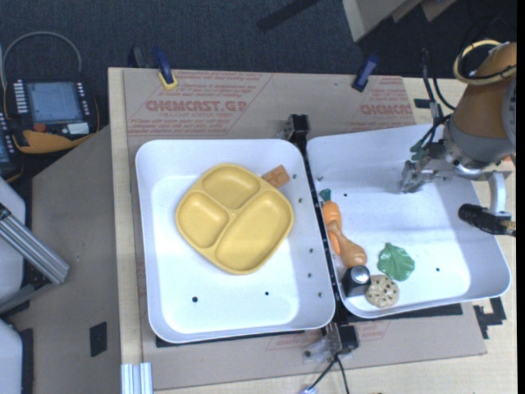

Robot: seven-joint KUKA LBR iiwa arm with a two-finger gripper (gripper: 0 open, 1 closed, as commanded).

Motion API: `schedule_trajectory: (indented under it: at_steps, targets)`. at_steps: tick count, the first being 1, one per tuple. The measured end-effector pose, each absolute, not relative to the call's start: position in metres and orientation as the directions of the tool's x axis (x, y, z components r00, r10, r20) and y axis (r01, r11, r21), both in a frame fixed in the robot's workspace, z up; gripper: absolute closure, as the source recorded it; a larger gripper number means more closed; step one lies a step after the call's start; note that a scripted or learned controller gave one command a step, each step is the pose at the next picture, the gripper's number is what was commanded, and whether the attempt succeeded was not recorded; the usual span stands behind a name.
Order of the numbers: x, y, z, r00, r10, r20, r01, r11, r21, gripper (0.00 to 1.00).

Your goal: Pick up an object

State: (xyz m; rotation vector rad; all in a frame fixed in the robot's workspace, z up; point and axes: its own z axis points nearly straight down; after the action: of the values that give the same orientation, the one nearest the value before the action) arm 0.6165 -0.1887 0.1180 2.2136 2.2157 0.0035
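The pincer (417, 177) hangs over the upper part of the right bin (459, 245), fingers pointing down at bare white floor, and whether they are apart or together cannot be told from this angle. Nothing shows between them.

The candidates sit well below and to the left of the pincer, bunched in the bin's lower-left corner. One toy carrot (330, 217), orange with a green top, lies along the bin's left wall. Touching its lower end, one tan-and-orange piece (350, 250). Below that, one small dark, shiny object (357, 279), shape hard to make out. Just beside it, one round speckled cookie (381, 290), pale brown. Above the cookie, one green leafy piece (396, 261), crinkled at the edges.

Far left of the pincer, the left bin (164, 286) holds one yellow divided plate (235, 217) with three compartments, and one small orange-brown block (276, 176) touching its upper rim.

Two bins, five small things on the right, two things on the left.
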Motion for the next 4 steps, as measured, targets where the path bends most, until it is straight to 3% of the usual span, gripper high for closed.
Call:
schedule_trajectory:
  at_steps: [1, 3, 4]
  targets:
    - [0.609, -0.193, 0.167, 0.001, 1.000, -0.003, 1.000, -0.001, 0.006, 1.00]
    - [0.612, -0.204, 0.263, 0.000, 1.000, -0.004, 1.000, 0.000, 0.008, 1.00]
    - [0.624, -0.147, 0.253, -0.005, 1.000, 0.001, 1.000, 0.005, -0.002, 1.00]
